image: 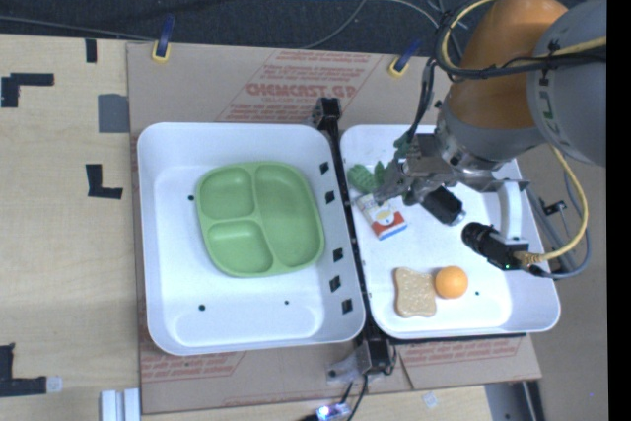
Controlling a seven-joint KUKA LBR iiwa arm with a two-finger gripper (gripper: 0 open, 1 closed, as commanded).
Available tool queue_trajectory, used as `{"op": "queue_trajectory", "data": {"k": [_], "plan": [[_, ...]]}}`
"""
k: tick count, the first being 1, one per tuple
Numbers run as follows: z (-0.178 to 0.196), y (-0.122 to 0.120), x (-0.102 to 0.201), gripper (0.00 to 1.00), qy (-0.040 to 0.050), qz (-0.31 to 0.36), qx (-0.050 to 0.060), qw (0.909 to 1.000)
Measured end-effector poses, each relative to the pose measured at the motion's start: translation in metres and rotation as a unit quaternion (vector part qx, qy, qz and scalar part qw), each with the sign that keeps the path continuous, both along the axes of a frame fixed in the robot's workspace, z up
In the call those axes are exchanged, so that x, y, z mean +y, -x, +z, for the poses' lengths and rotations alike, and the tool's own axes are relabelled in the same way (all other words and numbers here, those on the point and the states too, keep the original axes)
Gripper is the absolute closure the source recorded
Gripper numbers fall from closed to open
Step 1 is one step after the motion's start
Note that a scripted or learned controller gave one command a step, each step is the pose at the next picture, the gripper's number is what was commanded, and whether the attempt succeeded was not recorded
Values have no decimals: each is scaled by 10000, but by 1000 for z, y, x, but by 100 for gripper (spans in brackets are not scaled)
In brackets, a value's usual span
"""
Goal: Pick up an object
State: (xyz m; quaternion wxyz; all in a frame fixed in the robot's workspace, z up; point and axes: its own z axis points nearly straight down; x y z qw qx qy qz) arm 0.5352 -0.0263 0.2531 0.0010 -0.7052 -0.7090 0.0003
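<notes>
In the right bin [532, 311] lie a green leafy toy [360, 178], a small red, white and blue box [387, 221], a slice of toast [415, 292] and an orange ball [452, 282]. My gripper [391, 184] hangs low over the bin's upper left part, just right of the green toy and right above the box. Its tip is partly hidden by the wrist and blends with the items beneath it. The toast and the ball sit apart from it near the bin's front edge.
The left bin [163, 212] holds a green divided plate [261, 217]. A black divider [340, 202] runs between the bins. Cables and a black fitting [490, 243] hang from the wrist over the right bin's right side.
</notes>
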Motion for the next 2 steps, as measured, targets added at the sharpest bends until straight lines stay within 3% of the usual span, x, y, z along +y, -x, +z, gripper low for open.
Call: {"op": "queue_trajectory", "data": {"k": [1, 2], "plan": [[-12, -26, 53, 100, 1, 5, 1, 10000], [-10, -36, 107, 100, 1, 6, -2, 10000]]}}
